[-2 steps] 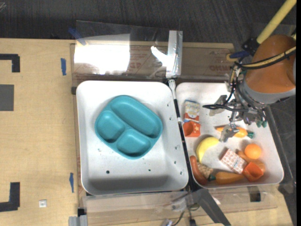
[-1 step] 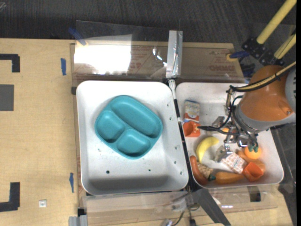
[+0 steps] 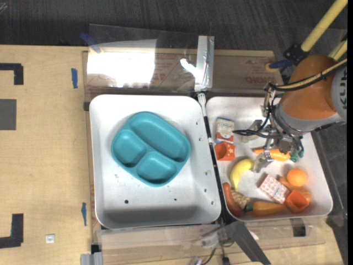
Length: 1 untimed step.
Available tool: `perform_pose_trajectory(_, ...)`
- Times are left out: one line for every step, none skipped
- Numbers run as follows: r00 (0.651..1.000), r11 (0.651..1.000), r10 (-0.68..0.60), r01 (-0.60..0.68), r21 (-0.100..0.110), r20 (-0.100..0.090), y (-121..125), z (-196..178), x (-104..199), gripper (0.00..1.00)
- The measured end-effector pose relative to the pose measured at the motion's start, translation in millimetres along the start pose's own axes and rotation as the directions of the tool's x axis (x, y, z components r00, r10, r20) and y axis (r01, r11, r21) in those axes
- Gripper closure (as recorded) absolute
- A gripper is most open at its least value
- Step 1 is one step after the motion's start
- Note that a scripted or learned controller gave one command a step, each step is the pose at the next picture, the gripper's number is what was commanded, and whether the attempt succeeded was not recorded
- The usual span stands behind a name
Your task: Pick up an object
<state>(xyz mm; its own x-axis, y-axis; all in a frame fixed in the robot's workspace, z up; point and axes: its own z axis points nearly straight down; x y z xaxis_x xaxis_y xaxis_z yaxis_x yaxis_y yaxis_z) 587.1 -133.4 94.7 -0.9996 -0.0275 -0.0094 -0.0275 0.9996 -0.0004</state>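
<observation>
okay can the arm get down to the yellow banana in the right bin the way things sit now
Probably yes. The end effector hangs over the right bin, just right of the banana. The banana's top lies uncovered; the patterned box and red sausage crowd its lower side, so a clean grasp is uncertain.

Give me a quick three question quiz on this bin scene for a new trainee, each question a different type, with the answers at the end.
1. True or false: the teal divided plate lies in the left bin.
2. Which bin is the gripper over: A) left bin, B) right bin?
3. Fill in: the round fruit beside the checkered packet is an ____.

Key: 1 true. 2 B. 3 orange.
</observation>
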Motion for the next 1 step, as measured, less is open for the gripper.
perform_pose_trajectory(0.999, 0.999, -0.046, 0.046, 0.003, 0.003, 35.4, 4.8, 28.1, 0.0)
